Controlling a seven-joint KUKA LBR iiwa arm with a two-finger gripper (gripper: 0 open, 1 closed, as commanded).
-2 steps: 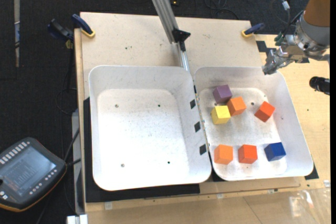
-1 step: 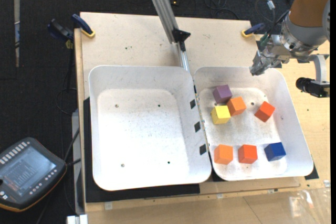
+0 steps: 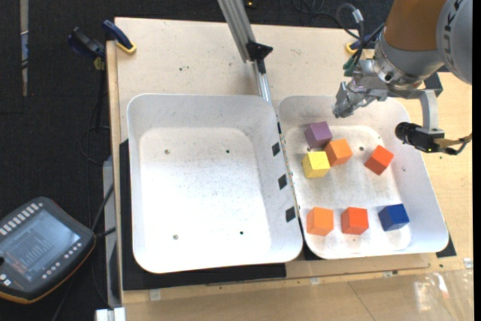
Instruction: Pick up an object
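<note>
Seven cubes lie in the right bin (image 3: 421, 184).

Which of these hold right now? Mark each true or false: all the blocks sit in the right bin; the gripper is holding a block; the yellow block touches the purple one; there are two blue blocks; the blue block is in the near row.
1. All blocks sit in the right bin. True.
2. The gripper holds a block. False: it hovers above the bin's far edge with nothing between its fingers.
3. The yellow block touches the purple block. True, or very nearly.
4. There are two blue blocks. False: just one blue block.
5. The blue block is in the near row. True.
</note>
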